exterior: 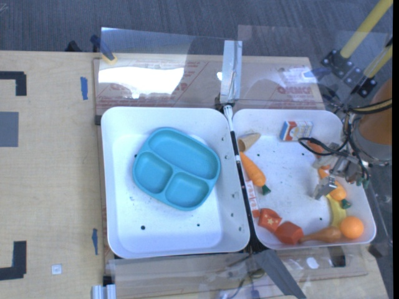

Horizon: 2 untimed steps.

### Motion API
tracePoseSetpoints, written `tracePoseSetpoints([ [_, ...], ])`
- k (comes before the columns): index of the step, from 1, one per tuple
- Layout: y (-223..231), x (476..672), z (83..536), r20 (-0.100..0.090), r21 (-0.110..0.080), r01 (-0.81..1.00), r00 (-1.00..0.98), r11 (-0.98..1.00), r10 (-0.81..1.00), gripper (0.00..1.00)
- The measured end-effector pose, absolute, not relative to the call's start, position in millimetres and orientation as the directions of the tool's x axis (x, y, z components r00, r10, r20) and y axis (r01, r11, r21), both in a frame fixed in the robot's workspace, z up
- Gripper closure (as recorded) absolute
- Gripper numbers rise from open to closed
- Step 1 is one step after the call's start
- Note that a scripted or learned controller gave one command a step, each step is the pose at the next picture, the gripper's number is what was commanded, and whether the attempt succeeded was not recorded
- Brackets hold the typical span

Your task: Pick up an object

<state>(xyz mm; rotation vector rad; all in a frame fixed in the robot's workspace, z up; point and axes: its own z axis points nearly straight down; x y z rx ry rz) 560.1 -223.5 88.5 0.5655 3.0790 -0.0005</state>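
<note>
My gripper (325, 184) hangs low over the right side of the right bin (293, 161), reaching in from the right edge. Small orange pieces (337, 194) lie right beside and under it, above a yellow banana (336, 210); I cannot tell whether anything sits in the gripper. An orange fruit (352, 227) rests in the bin's front right corner. A carrot (252, 171) lies near the bin's left wall, with a red pepper (269, 218) and a red tomato-like piece (289, 232) along the front. A small milk carton (295, 129) sits near the back.
The left bin (124, 229) holds a blue divided plate (177, 167) at its middle. A metal divider (230, 80) and clear panels stand behind the bins. Cables (318, 145) loop over the right bin's far right side.
</note>
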Motion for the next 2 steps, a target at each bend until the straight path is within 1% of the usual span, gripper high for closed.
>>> tracePoseSetpoints([
  [1, -223.7, 562.9, 88.4, -0.011, 0.002, 0.388, -0.921, 0.921, 0.388, 0.00],
  [2, -223.4, 560.0, 88.6, -0.011, 0.000, 0.366, -0.931, 0.931, 0.366, 0.00],
])
